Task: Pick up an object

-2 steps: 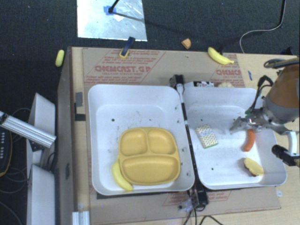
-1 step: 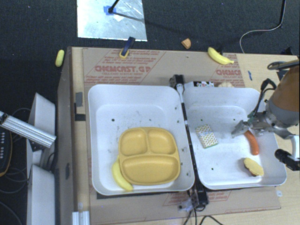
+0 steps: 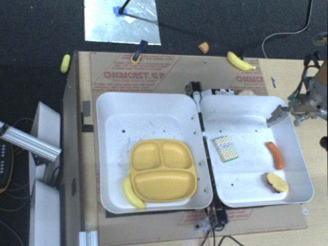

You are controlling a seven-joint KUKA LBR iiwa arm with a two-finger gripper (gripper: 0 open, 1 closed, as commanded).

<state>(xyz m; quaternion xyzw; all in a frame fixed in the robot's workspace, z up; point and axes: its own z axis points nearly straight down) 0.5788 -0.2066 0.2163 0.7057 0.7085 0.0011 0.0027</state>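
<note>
The right bin point(image 3: 241, 111) holds a small patterned square pad point(image 3: 225, 148) near its left side. An orange sausage-shaped piece point(image 3: 275, 155) lies toward its right wall, and a yellow-brown piece point(image 3: 277, 182) rests in its front right corner. In the left bin point(image 3: 118, 111) sit a yellow divided plate point(image 3: 163, 169) and a yellow banana point(image 3: 131, 193) against the plate's front left edge. My gripper point(image 3: 281, 114) hangs over the right bin's back right rim, above and behind the sausage piece, with nothing seen in it.
A second banana point(image 3: 240, 61) and a small orange chunk point(image 3: 204, 47) lie on the cardboard behind the bins. A yellow item point(image 3: 65, 63) sits off the bench's left corner. A black divider point(image 3: 201, 132) separates the bins.
</note>
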